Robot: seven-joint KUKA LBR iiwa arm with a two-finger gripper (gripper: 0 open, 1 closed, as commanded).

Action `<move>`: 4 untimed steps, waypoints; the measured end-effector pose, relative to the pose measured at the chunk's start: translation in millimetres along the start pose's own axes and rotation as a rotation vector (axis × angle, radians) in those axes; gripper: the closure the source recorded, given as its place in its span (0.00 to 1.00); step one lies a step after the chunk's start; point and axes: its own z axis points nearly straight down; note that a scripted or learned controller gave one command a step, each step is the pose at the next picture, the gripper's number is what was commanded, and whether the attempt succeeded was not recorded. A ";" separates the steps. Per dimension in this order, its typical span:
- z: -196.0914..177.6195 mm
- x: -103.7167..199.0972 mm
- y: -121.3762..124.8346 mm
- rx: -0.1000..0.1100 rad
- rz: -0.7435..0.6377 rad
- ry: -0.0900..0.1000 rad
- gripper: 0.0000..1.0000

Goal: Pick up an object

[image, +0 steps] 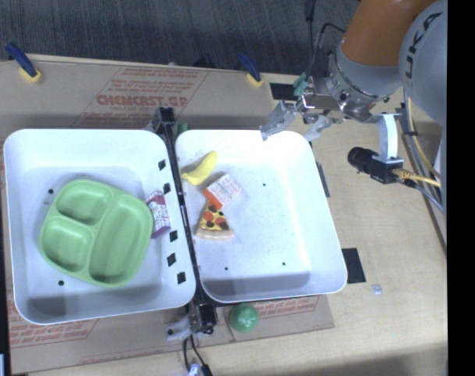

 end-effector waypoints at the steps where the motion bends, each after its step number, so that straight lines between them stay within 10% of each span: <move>1: 110.1 -75.9 2.4 0.007 0.000 0.000 0.00; 2: 232.3 -79.2 -132.5 0.005 -0.001 0.003 0.00; 3: 231.9 -78.9 -70.5 0.002 -0.003 0.000 0.00; 4: 214.0 -58.5 -132.0 0.004 -0.003 0.002 0.00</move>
